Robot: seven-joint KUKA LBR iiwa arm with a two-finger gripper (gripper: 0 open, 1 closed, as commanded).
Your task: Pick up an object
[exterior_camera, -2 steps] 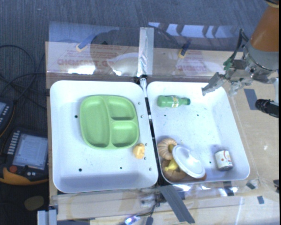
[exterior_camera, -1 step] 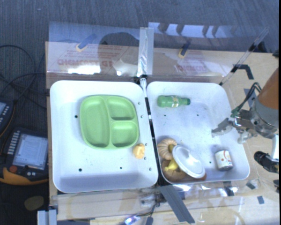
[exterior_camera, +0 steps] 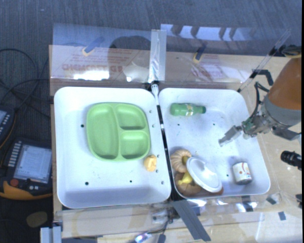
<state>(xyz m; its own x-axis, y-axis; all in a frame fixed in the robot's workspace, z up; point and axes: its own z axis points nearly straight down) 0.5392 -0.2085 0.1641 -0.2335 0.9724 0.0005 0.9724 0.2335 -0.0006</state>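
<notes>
Your claw [exterior_camera: 228,137] hangs over the right bin [exterior_camera: 215,97], its grip unreadable from here. Nearest you, the small can [exterior_camera: 242,171] looks light, stiff, slick; take it across its round sides. Farther off, the green bottle [exterior_camera: 187,109] lies flat, smooth plastic, likely to roll
</notes>
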